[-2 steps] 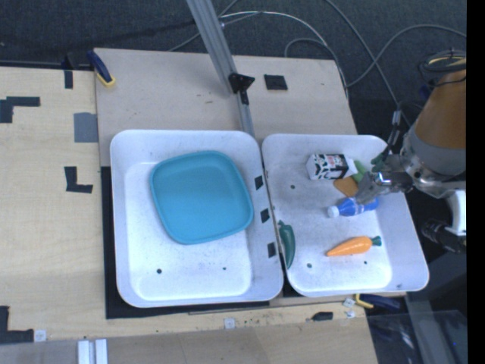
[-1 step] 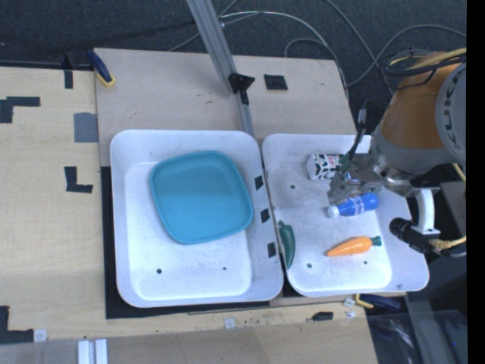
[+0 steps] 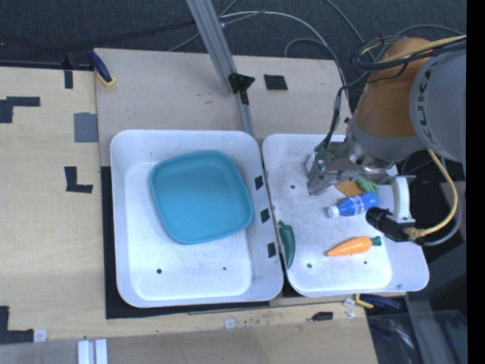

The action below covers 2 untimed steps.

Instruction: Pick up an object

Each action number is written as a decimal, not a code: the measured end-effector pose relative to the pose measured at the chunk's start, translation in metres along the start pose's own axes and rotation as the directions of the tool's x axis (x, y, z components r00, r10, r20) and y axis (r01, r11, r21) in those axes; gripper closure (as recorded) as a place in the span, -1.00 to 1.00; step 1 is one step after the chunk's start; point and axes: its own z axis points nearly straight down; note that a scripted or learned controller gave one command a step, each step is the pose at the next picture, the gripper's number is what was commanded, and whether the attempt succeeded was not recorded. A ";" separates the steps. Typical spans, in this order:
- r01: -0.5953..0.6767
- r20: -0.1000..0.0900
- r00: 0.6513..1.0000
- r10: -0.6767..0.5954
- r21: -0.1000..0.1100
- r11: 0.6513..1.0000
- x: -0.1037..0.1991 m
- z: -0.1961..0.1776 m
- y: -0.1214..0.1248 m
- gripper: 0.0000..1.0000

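Pincer [image 3: 320, 174] hangs low over the right bin [image 3: 303, 279]; we cannot tell its state. We judge it is lining up on the toys just beside it: a blue bottle [image 3: 353, 205], then an orange carrot [image 3: 350, 246]. A teal plate [image 3: 201, 196] fills the left bin [image 3: 136, 279].
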 end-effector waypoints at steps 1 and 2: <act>0.000 0.000 1.000 0.000 0.001 1.000 0.047 0.009 0.013 1.00; 0.000 0.000 1.000 0.000 0.000 1.000 0.095 -0.005 0.021 1.00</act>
